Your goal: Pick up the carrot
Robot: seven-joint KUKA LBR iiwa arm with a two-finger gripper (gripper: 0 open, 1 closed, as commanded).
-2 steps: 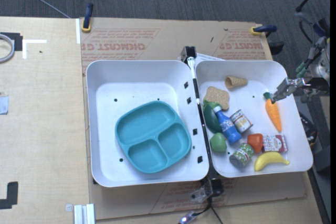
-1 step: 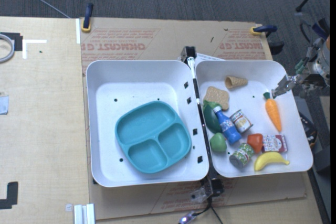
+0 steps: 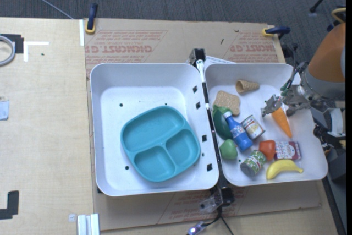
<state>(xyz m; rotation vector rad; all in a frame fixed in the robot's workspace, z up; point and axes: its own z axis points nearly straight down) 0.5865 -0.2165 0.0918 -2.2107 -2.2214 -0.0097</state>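
Note:
The orange carrot (image 3: 284, 124) lies in the right bin (image 3: 264, 71), near its right wall, with its thick end pointing up and back. My gripper (image 3: 279, 104) hangs directly over that thick end, touching or almost touching it. The grey arm with its orange band (image 3: 330, 58) reaches in from the right. The carrot's tip points toward a pink packet (image 3: 287, 149).
Around the carrot lie a small can (image 3: 253, 127), a blue bottle (image 3: 237, 132), a red piece (image 3: 267, 148), a banana (image 3: 284, 168), a green can (image 3: 252, 163), a cracker (image 3: 227, 100) and a cone (image 3: 247, 86). The left bin (image 3: 110, 85) holds a teal divided plate (image 3: 160, 143).

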